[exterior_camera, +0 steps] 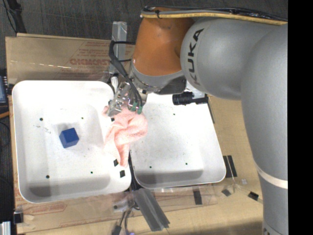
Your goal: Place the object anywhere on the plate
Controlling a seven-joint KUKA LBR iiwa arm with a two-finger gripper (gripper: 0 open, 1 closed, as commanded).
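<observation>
Gripper [123, 103] over the seam between the two bins, fingers closed on the top of a pink cloth [126, 129]. Cloth hangs down from it, draped over the adjoining rims, partly into the right bin [195, 146]. Left bin [29, 131] holds a blue cube [69, 137], well apart from the cloth. Cardboard [49, 58] under both bins.

The bench carries two white bins [29, 131]. One blue cube [69, 137] is present. One pink cloth [127, 129] is present.
</observation>
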